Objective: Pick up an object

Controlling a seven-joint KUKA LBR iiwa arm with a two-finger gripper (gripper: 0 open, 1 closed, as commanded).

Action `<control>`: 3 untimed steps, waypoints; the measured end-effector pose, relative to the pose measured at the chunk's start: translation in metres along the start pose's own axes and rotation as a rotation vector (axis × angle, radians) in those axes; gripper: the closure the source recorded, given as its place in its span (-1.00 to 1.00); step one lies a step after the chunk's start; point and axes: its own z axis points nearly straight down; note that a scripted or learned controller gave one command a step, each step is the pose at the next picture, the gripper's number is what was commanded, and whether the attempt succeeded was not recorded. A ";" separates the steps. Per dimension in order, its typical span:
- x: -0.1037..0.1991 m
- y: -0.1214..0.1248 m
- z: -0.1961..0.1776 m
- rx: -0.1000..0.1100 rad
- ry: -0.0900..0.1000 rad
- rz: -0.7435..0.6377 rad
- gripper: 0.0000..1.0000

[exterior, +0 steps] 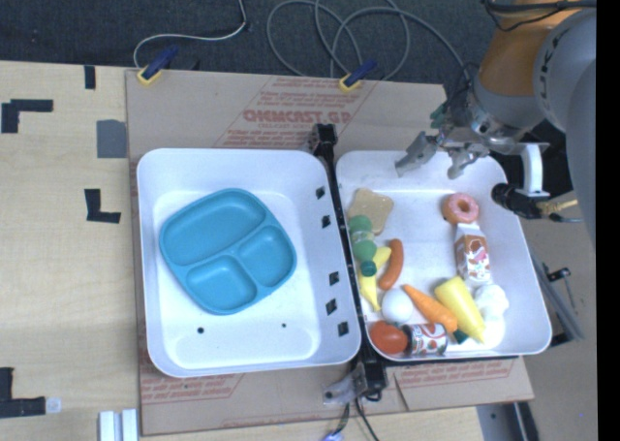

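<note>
Landmark: the right bin (518, 236), one of two white bins side by side on the worktop (58, 265). Along its near edge lie a tomato (387, 337) and a small can (428, 339) touching it, with a white ball (492, 301) at the near right corner. Just beyond these sit an egg (396, 305), a carrot (430, 305) and a yellow cone (459, 305), close-packed. Farther in, a banana (372, 279) and a red sausage (390, 265) lie beside green pieces (362, 240) against the bin's left wall; a printed carton (474, 257) lies toward the right wall. Beyond these, a cracker (371, 206) rests at left and a doughnut (460, 208) at right. The far part of the bin floor is bare. The gripper (437, 154) hangs over the bin's far rim, fingers spread wide, nothing between them; all objects lie well apart from it. Left of the landmark, the left bin (155, 177) holds a blue tray (228, 250). Beyond both bins, cardboard (281, 110) and cables (339, 27).
</note>
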 end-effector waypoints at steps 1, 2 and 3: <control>0.035 -0.010 0.091 0.003 0.001 0.000 -1.00; 0.028 -0.077 0.110 -0.004 -0.001 0.001 -1.00; 0.028 -0.077 0.100 -0.006 -0.004 0.001 1.00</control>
